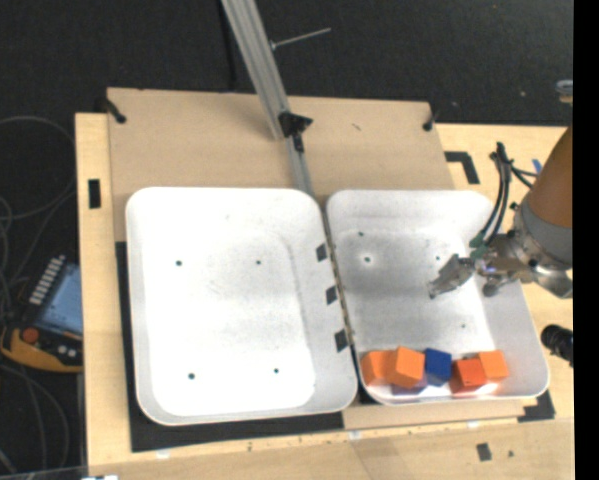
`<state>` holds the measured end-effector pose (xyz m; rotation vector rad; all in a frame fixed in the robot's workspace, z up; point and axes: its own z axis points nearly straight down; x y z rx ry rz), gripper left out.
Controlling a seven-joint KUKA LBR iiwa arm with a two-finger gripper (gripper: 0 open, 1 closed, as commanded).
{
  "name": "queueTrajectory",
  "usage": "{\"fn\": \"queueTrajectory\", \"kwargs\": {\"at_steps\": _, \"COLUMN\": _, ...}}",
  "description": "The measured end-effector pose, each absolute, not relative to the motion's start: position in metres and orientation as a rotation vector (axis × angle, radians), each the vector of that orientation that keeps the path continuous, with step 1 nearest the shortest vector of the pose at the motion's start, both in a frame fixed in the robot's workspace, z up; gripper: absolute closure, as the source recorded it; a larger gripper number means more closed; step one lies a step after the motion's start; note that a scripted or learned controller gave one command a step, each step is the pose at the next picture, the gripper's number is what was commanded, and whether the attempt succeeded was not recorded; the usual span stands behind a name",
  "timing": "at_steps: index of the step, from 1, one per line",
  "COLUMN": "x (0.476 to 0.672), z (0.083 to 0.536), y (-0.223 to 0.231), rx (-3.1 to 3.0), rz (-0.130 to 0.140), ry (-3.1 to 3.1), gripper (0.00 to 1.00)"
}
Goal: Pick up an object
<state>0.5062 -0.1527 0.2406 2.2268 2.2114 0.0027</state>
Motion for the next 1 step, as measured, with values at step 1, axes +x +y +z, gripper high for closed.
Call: {"fn": "queueTrajectory", "kwargs": {"at_steps": 1, "x": 0.5321, "z": 0.1571, "y": -0.1409, "rx": 2.221, "rz": -0.005, "ry": 2.227, "gripper": 0.0}}
